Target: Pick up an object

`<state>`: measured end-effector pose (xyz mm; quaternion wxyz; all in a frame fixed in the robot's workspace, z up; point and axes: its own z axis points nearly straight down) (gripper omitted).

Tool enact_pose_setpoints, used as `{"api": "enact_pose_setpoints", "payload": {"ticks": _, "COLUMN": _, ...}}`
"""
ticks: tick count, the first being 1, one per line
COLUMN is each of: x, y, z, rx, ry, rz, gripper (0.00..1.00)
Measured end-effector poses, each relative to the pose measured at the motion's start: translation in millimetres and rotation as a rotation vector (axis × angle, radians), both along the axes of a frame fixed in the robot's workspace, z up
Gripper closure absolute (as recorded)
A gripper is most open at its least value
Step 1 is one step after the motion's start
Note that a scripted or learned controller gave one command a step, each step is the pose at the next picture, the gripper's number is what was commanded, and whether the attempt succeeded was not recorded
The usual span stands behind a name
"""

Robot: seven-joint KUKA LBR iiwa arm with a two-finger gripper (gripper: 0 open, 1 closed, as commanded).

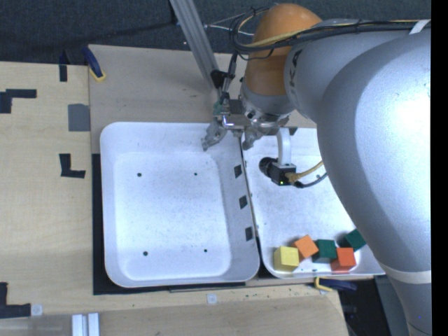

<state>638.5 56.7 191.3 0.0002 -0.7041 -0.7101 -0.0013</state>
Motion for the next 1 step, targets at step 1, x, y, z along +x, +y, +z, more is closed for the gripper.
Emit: {"api": "enact_pose_setpoints", "payload": {"ticks": 1, "x": -22.3, "y": 13.0, "z": 22.7, "rx": -0.002, "ry": 0.003, "rz": -0.006, "gripper": 0.00}}
